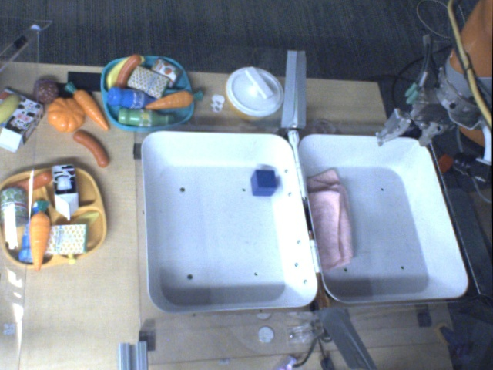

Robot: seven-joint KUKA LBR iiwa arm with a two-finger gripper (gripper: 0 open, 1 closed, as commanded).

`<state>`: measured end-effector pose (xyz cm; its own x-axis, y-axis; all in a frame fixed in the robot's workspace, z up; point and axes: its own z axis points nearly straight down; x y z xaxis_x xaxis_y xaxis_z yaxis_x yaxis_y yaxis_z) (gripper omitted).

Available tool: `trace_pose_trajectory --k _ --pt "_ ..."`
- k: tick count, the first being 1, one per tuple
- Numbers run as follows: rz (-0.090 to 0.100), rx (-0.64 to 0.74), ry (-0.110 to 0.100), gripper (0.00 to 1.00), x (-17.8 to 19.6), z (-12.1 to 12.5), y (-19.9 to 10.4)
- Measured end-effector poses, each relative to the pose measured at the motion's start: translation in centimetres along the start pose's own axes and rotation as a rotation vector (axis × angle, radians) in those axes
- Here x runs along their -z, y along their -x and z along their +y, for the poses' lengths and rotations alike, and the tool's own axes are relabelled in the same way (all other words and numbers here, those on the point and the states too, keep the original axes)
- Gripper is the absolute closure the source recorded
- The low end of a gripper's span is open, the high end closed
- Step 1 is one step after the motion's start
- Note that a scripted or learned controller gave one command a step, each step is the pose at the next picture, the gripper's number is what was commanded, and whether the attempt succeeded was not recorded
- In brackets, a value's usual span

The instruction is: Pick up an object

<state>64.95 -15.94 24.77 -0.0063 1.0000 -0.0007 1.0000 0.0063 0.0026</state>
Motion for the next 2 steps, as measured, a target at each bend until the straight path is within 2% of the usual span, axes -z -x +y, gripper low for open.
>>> trace_pose_trajectory --k 1,2 --pt "0.001 0.064 -0.002 0.00 -10.5 -3.2 -7.9" --pt "0.000 0.145 0.015 0.00 -15.5 -6.4 -6.9"
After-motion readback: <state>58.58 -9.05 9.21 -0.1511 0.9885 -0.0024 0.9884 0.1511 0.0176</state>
